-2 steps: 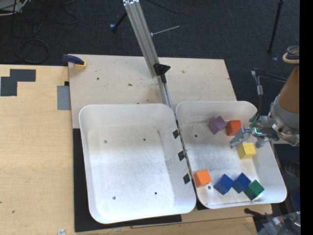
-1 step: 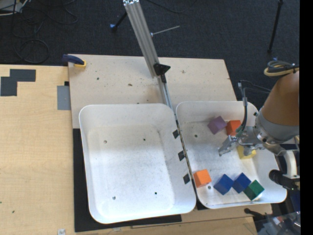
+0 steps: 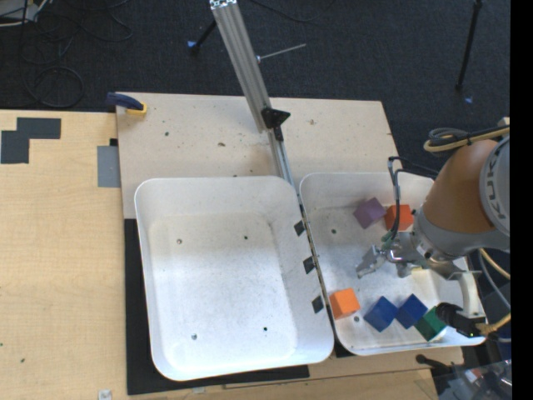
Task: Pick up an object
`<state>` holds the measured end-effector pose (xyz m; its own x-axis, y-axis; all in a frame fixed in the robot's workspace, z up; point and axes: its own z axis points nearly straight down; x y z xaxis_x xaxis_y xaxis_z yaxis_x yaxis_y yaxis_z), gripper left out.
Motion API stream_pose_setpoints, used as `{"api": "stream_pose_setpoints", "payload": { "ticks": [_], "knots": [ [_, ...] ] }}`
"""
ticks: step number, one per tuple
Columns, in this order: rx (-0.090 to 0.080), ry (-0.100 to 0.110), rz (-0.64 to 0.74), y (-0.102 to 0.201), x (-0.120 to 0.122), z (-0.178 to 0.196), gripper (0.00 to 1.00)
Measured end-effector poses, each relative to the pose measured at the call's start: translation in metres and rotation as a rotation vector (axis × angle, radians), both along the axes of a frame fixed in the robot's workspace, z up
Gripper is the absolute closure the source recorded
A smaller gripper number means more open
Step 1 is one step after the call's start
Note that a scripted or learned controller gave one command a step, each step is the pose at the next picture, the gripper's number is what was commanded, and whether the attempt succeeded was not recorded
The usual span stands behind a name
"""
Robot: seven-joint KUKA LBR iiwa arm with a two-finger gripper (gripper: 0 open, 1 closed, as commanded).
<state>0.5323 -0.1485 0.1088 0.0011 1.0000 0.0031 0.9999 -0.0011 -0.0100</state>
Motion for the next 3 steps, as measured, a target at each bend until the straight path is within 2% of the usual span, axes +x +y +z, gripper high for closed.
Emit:
{"api": "stream_pose_setpoints", "payload": {
  "ticks": [1, 2, 3],
  "knots": [
    [-0.002, -0.007, -0.002, 0.0, 0.0, -0.017, 0.0],
    [0.0, -0.006, -0.008, -0.001, 0.0, -0.007, 1.0],
    [-0.003, -0.013, 0.002, 0.005, -0.002, 0.054, 1.0]
  ]
}}
